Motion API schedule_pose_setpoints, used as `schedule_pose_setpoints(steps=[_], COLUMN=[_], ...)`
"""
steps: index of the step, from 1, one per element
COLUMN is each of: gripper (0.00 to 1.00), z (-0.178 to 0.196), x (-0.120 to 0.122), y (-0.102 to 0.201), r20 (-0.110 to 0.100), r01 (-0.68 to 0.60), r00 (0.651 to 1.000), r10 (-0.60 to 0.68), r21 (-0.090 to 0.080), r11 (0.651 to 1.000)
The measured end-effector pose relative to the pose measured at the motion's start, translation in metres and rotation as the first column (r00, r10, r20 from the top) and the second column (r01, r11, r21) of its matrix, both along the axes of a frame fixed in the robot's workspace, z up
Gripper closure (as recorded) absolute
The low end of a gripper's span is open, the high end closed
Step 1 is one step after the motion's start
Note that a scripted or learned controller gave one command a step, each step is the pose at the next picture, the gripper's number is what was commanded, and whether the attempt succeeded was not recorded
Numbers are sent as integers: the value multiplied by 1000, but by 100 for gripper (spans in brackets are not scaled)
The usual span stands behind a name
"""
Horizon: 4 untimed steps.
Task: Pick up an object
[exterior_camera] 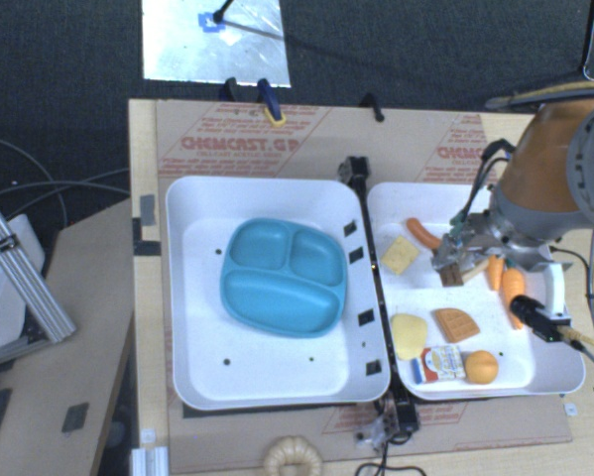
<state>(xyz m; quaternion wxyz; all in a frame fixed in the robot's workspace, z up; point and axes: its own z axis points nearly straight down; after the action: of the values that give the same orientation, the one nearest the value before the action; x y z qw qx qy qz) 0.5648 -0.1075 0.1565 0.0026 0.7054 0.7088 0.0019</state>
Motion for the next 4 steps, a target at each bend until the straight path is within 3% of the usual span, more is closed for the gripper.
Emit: schedule_pose_setpoints(steps=[1,2,3,4], gripper=[100,100,100,100], z=[61,68,67,63], x=[2,3,-2,-23], y=[-8,-8,36,82], r20=[2,-3,-5,-7], r01=[1,0,-3,-3], r00=[1000,1000,1000,1000], r10=[-1,0,3,3], r21=[-1,1,2,2], r11=[1000,1000,1000,1000])
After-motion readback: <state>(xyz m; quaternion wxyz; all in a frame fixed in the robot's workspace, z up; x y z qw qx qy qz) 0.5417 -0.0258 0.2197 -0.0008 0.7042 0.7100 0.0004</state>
